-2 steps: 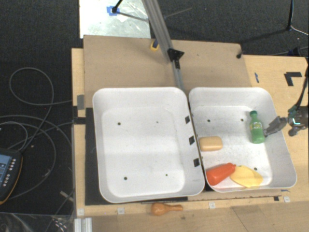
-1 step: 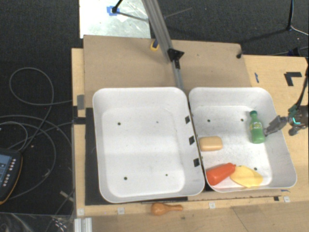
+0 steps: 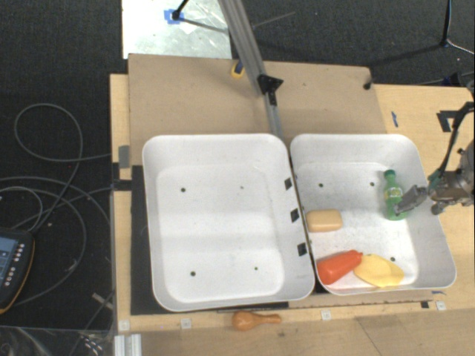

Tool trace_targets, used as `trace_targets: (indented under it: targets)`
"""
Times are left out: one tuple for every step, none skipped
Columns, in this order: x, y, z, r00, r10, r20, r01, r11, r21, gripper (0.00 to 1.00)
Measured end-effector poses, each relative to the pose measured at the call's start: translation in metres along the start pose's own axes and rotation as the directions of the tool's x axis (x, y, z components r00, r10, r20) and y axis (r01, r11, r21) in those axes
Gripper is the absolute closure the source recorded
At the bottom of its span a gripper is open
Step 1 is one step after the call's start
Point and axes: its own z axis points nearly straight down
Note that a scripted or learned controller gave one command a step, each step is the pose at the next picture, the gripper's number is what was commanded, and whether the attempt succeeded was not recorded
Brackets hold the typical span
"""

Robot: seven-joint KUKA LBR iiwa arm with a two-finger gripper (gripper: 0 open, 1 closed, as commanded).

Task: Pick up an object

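Observation:
A small green bottle [image 3: 390, 189] stands in the right bin [image 3: 349, 143], close to its right wall. My gripper [image 3: 408, 202] reaches in from the right edge at the bottle's height and meets the bottle's lower right side. Whether it grips the bottle is unclear from this angle. Lower in the same bin lie a pale beige block [image 3: 324, 220], a red object [image 3: 339, 265] and a yellow object [image 3: 379, 271], the last two touching near the front wall.
The left bin [image 3: 215, 143] sits beside the right one, joined by black clips. A wooden pear-shaped piece [image 3: 256, 319] lies on the bench in front of the bins. A grey pole [image 3: 249, 43] slants over the back of the bench.

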Motion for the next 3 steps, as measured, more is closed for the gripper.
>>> trace_targets:
  targets:
    - [-0.002,-0.009,0.047,1.000,0.002,-0.001,-0.002,1.000,0.002,0.00]
    - [0.004,-0.018,0.101,1.000,0.001,-0.002,-0.001,1.000,0.002,0.00]
    - [0.003,-0.016,0.087,1.000,0.001,0.002,-0.001,1.000,-0.006,1.00]
